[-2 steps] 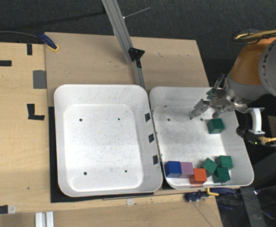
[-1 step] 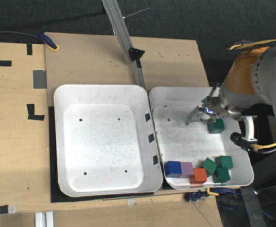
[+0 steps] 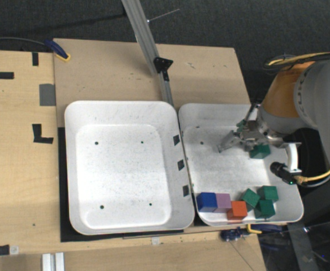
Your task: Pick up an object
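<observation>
Camera view shows a green block (image 3: 260,151) in the upper right part of the right bin (image 3: 210,117), directly beneath the gripper (image 3: 250,140), which sits low over it with the orange-banded arm (image 3: 286,97) coming in from the right. Whether the jaws are spread or closed, and whether they have hold of the block, cannot be told, since the wrist hides the tips. This block lies well apart from the others, so it looks the easiest target. Along the bin's near edge, 6 more blocks crowd together: a blue block (image 3: 207,201), a purple block (image 3: 223,201), an orange block (image 3: 238,209), and 3 further green ones (image 3: 261,201), probably too tightly packed for fingers to slip between. The left bin (image 3: 122,165) lies alongside, touching the right one.
</observation>
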### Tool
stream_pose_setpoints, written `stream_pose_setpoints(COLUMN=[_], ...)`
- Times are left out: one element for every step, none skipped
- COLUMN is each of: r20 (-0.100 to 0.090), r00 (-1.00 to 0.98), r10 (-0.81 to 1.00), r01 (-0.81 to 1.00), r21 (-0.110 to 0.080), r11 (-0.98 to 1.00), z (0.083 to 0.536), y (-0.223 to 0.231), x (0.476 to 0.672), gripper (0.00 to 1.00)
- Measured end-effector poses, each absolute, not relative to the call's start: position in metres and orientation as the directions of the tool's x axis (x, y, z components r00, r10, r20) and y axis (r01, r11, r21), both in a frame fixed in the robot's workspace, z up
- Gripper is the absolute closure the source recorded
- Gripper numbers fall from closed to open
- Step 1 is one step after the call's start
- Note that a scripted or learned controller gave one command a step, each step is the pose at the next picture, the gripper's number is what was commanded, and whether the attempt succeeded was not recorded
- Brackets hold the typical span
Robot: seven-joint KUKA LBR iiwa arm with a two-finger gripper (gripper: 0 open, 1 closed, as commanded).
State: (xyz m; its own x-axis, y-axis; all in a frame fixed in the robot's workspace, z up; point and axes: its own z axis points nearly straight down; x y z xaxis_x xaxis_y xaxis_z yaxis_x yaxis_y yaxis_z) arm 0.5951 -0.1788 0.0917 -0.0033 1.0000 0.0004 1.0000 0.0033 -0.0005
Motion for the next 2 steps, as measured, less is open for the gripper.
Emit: stream_pose_setpoints(r20=[0.002,0.0], r00=[-0.004,-0.002], r10=[1.0,1.0], r01=[1.0,1.0], r21=[-0.002,0.003], r11=[0.004,0.002], z=[0.101,0.153], y=[-0.178,-0.167], x=[0.595,0.594], gripper=[1.0,1.0])
